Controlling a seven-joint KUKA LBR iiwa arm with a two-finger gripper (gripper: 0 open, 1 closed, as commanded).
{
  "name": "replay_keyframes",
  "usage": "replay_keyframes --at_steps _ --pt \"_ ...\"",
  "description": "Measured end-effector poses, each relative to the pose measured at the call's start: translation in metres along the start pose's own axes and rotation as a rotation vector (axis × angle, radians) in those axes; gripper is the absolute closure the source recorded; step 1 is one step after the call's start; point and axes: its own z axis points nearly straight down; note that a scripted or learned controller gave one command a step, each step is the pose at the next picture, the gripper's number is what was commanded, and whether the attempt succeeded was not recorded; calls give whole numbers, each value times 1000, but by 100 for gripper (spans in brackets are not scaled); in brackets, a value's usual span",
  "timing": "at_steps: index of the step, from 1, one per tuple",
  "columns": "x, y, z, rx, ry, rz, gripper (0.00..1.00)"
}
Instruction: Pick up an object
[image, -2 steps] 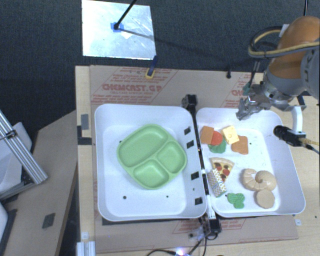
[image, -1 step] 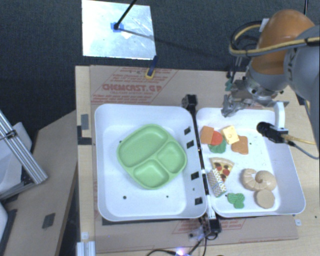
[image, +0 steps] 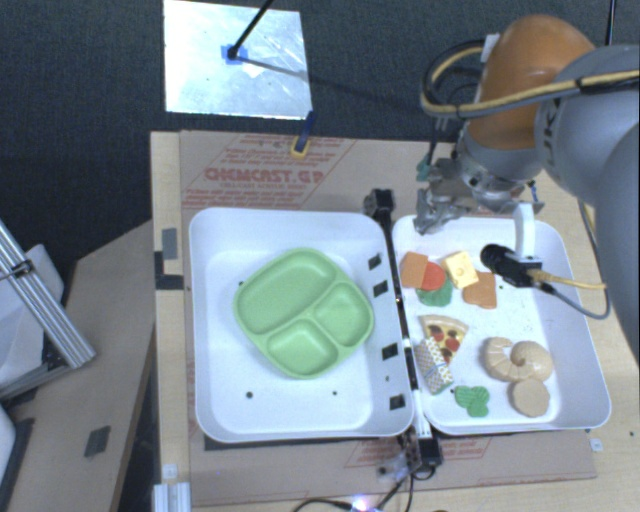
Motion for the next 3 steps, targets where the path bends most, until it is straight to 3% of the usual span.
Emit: replay_keyframes --at_steps 1,3 --pt "55 -6 17 1 0 0 100" --pt "79 5 5 -1 -1 3 100"
